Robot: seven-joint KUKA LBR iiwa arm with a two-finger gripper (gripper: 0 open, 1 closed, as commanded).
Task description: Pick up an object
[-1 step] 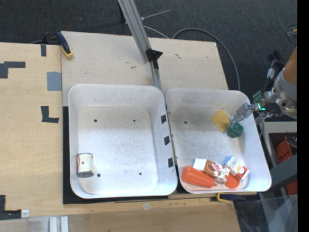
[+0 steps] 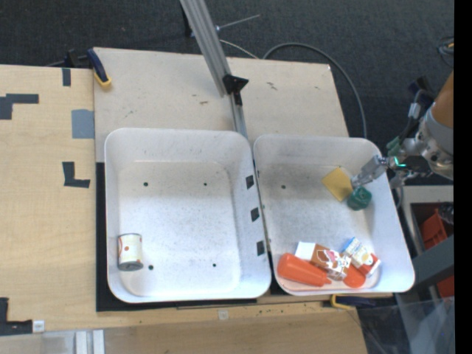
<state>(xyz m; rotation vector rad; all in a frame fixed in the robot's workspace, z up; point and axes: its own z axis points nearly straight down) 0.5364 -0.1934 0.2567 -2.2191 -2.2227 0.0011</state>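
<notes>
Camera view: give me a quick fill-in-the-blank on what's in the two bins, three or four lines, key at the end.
1. The small can lies alone in the ____ bin.
2. The yellow block sits in the right bin, right beside a small ____ object.
3. The orange carrot-shaped toy rests along the right bin's ____ edge.
4. The end effector hovers near the yellow ____.

Missing words: left; green; near; block

Single fixed overhead camera, slanting down on both bins (image 2: 254, 150).

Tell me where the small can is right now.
The small can lies in the left bin, near its front-left corner, far from the gripper and the items grouped in the right bin.
</notes>
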